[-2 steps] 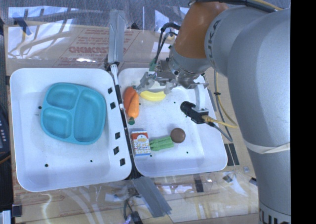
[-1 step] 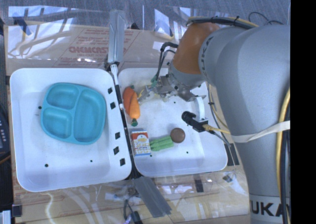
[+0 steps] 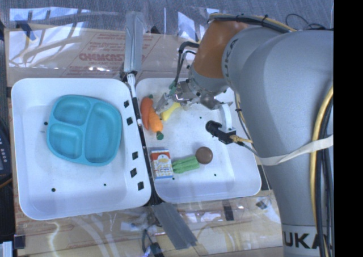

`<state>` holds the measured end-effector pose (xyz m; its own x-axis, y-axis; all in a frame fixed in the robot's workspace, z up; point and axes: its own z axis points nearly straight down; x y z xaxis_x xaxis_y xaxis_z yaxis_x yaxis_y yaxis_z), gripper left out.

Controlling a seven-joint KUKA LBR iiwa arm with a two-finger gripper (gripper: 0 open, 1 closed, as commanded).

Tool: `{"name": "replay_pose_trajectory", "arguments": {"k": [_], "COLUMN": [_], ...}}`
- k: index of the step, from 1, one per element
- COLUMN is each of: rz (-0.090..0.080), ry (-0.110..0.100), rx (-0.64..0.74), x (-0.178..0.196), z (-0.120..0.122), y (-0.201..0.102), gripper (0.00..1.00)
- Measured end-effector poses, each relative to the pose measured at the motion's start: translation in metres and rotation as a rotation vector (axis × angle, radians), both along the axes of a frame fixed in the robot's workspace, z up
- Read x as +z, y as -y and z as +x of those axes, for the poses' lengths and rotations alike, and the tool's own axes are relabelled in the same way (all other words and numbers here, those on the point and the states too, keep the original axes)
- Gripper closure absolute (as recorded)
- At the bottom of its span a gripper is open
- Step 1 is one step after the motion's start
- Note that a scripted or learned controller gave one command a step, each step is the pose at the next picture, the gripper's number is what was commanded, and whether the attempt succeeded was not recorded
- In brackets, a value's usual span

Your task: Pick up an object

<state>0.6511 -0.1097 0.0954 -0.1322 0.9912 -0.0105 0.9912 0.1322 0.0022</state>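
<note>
Grey arm (image 3: 283, 108) overhangs right bin (image 3: 187, 190) | carrot (image 3: 150, 115) beside banana (image 3: 169, 112)

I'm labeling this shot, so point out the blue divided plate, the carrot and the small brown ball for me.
blue divided plate (image 3: 85, 129): camera view, on the ridge between its compartments.
carrot (image 3: 150, 115): camera view, middle of its orange body.
small brown ball (image 3: 204, 155): camera view, centre of its top.

You can't tell how the gripper (image 3: 170, 98) stands: it is small and blurred where it meets the yellow object (image 3: 169, 112). The arm (image 3: 266, 80) hides the right bin's (image 3: 193, 190) far right corner. The label on the small carton (image 3: 161, 164) is too small to read.
</note>
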Motion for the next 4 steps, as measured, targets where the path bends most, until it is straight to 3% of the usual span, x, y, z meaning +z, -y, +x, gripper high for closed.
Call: {"name": "replay_pose_trajectory", "arguments": {"k": [1, 2, 3, 4], "rz": [0.008, 0.009, 0.009, 0.013], "ry": [-0.003, -0.009, -0.005, -0.021], "rx": [0.369, 0.402, 0.229, 0.230], "x": [0.098, 0.037, -0.002, 0.005], "z": [0.006, 0.005, -0.008, -0.012], "y": [-0.067, -0.004, 0.008, 0.008], "gripper": [0.00, 0.00, 0.00, 1.00]}}
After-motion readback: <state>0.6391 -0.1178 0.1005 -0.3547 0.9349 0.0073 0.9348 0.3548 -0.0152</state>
